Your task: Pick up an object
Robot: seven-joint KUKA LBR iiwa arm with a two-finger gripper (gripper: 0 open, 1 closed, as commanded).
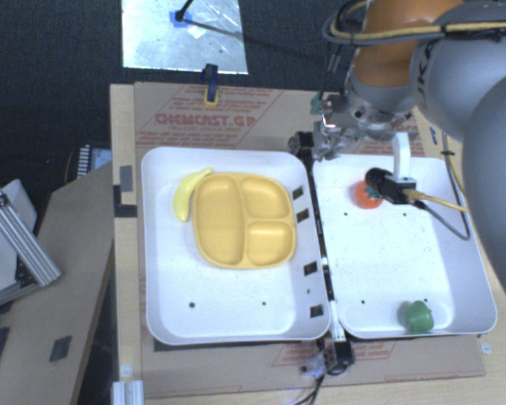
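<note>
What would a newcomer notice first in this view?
The yellow divided plate fills the middle of the left bin, with a banana touching its upper left edge. In the right bin, a small orange-red object lies near the back and a green object near the front edge. The gripper hovers at the back, above the wall between the bins.

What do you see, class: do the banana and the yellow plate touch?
Touching. The camera view shows the banana lying against the upper-left rim of the yellow plate, with no gap between them.
</note>
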